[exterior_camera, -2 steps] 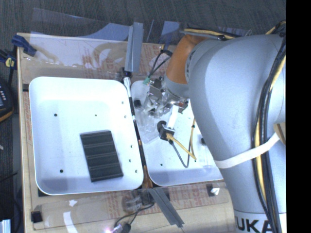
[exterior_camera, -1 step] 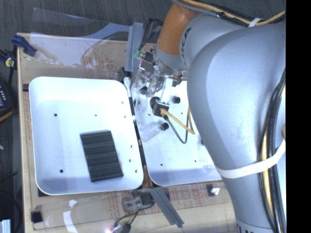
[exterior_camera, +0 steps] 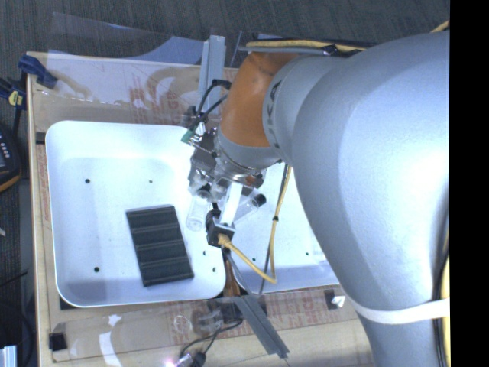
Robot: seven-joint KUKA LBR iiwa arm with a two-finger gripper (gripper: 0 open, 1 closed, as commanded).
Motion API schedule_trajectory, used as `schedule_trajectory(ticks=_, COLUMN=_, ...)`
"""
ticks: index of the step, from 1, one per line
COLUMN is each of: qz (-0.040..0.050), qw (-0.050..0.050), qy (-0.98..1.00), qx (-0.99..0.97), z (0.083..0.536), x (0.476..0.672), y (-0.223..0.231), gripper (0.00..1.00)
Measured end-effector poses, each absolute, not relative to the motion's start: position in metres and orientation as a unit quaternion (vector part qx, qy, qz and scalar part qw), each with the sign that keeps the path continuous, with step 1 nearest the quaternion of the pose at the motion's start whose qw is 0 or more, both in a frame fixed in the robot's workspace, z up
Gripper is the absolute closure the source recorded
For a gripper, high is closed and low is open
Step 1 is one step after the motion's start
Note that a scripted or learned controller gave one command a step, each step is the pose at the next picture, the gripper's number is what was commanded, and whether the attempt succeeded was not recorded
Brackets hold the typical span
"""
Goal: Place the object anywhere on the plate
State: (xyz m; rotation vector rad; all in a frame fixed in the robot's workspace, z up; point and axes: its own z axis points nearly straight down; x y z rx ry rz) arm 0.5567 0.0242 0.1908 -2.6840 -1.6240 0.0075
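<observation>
Dark ribbed object [exterior_camera: 159,245] flat in left bin [exterior_camera: 69,140].

My bench [exterior_camera: 114,98] carries two white bins side by side, left bin [exterior_camera: 57,205] and right bin [exterior_camera: 306,270].

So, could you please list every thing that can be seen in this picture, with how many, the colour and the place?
bins: two, white, side by side on the bench; the right one is mostly covered by the arm.
ridged slab: one, dark grey, lying flat in the left bin, toward its near edge.
yellow cable: one, hanging below the end effector, over the gap between the bins.
bench: one, pale, worn surface under the bins.
arm: one, grey with an orange band, reaching in from the right.
end effector: one, metallic, above the right edge of the left bin.
</observation>
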Motion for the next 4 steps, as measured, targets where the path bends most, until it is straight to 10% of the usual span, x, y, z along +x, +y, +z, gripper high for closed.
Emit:
schedule_trajectory(ticks=1, qz=0.0023, qw=0.001, qy=-0.473, qx=-0.881, z=0.207, x=0.600, y=0.059, gripper=1.00)
schedule_trajectory(ticks=2, qz=0.0031, qw=0.002, qy=-0.536, qx=-0.844, z=0.190, x=0.475, y=0.060, gripper=1.00)
schedule_trajectory(ticks=3, qz=0.0039, qw=0.002, qy=-0.563, qx=-0.827, z=0.160, x=0.475, y=0.142, gripper=1.00)
schedule_trajectory(ticks=4, qz=0.0019, qw=0.000, qy=-0.483, qx=-0.876, z=0.191, x=0.476, y=0.009, gripper=1.00)
